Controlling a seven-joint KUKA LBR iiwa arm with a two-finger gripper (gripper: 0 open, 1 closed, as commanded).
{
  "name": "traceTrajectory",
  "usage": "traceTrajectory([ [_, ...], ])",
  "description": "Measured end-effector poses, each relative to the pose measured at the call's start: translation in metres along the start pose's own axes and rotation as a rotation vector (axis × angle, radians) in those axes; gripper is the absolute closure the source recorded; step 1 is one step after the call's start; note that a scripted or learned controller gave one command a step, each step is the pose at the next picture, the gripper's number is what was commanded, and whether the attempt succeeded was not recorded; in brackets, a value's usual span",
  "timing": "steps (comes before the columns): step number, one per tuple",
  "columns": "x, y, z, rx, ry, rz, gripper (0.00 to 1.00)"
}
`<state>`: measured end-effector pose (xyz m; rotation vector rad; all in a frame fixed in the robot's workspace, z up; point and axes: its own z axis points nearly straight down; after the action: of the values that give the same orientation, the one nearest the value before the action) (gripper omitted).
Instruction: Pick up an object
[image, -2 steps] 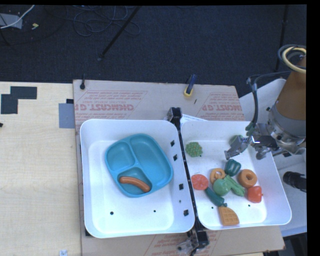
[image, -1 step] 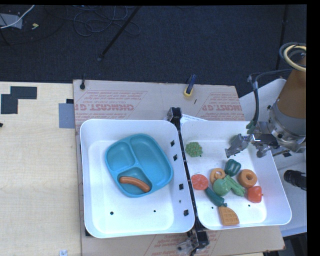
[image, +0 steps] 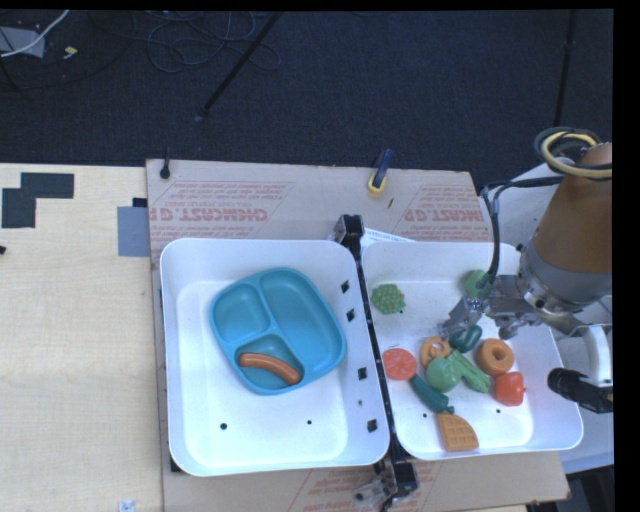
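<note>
My gripper (image: 466, 322) hangs low over the right bin (image: 560, 436), just above a pile of toy food. Directly under it lie a dark teal piece (image: 466, 339), an orange pretzel (image: 433, 350) and a green pepper (image: 446, 374). An orange donut (image: 495, 356) and a red pepper (image: 509, 388) sit to its right. A broccoli floret (image: 388, 298) lies apart at the left, and a red tomato slice (image: 399, 364) lies nearer the front. Part of a green item (image: 474, 283) shows behind the gripper. I see nothing lifted off the bin floor.
A dark green cucumber (image: 430, 395) and a tan waffle piece (image: 457, 433) lie near the right bin's front. The left bin (image: 190, 420) holds a blue divided plate (image: 290, 310) with a sausage (image: 268, 367) in it. A ridge (image: 365, 340) divides the bins.
</note>
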<state>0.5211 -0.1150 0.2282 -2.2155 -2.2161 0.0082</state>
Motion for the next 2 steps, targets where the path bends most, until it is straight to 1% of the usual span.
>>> traceTrajectory([
  [1,0.001,-0.005,0.045,0.000,0.001,0.000,0.00],
  [2,0.011,-0.013,0.099,0.001,0.001,0.000,0.00],
])
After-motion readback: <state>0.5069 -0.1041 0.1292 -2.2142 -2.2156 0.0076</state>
